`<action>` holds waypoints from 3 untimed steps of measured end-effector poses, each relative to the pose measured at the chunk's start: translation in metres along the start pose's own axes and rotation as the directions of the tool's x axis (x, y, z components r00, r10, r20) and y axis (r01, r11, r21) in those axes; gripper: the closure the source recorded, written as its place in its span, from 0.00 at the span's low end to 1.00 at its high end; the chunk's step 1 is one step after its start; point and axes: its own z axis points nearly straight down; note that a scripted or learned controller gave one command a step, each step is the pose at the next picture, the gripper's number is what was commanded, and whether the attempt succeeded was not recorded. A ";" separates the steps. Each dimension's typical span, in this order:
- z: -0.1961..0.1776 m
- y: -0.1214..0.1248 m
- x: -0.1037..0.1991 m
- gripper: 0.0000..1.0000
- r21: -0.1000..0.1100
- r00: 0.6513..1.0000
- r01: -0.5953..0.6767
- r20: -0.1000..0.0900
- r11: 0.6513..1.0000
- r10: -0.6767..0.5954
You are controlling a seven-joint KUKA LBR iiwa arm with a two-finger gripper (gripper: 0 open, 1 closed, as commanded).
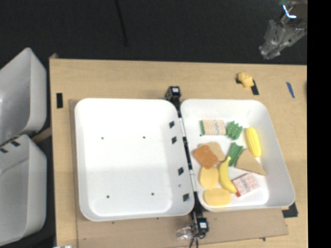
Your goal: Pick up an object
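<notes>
1. You are seeing the shallow white plastic left bin sitting beside its twin.
2. The shallow white right bin is holding toy food: a curved yellow plastic banana lying between a round orange piece and a tan wedge.
3. The grey metal two-finger gripper is hanging at upper right, beyond the bench; you cannot tell the finger state.

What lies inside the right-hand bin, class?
The right bin holds a pile of toy foods: a banana, corn cob, green pieces, an orange-brown slice and a small printed box. Whatever lies beneath the overlapping pieces is covered.
</notes>
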 end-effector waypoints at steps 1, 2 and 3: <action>0.019 0.078 -0.045 1.00 0.008 1.000 -0.007 0.002 1.000 0.007; 0.182 0.038 -0.023 1.00 0.024 1.000 -0.005 -0.004 1.000 0.005; 0.015 0.034 0.024 1.00 -0.014 1.000 0.004 0.000 1.000 -0.004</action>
